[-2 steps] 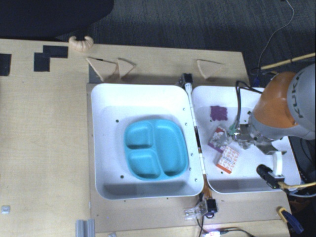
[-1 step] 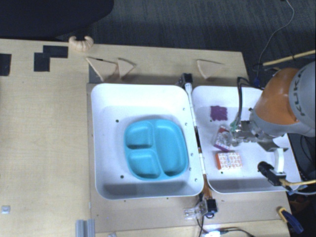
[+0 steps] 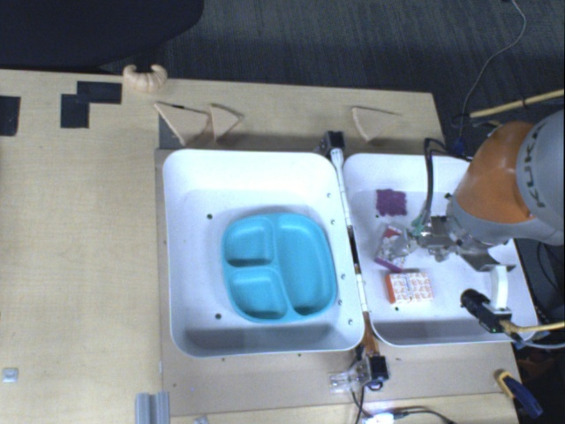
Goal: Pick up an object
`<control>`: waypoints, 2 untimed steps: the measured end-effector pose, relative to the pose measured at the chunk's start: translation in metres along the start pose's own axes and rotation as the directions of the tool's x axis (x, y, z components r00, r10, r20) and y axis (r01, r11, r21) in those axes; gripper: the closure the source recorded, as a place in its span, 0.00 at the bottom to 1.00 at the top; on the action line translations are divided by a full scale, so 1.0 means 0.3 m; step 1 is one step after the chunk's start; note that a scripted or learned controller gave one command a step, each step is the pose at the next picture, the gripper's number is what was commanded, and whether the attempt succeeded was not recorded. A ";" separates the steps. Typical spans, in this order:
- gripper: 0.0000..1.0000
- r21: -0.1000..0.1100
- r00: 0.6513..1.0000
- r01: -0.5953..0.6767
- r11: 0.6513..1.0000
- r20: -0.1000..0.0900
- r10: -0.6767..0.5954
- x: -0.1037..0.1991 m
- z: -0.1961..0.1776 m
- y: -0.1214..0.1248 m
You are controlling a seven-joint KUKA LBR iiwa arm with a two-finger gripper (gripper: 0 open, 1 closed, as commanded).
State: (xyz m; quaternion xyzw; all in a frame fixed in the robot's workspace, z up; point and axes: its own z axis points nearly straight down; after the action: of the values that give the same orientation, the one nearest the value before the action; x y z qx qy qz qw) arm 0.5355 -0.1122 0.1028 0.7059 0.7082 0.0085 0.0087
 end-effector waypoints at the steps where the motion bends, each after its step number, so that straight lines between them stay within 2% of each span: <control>1: 1.00 -0.004 1.000 0.002 1.000 -0.002 -0.002 0.004 -0.037 0.007; 2: 1.00 0.016 1.000 -0.001 1.000 0.005 0.001 -0.304 0.054 0.113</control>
State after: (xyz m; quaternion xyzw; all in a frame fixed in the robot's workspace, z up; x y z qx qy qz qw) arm 0.5700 -0.2035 0.0874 0.7063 0.7079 0.0013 0.0050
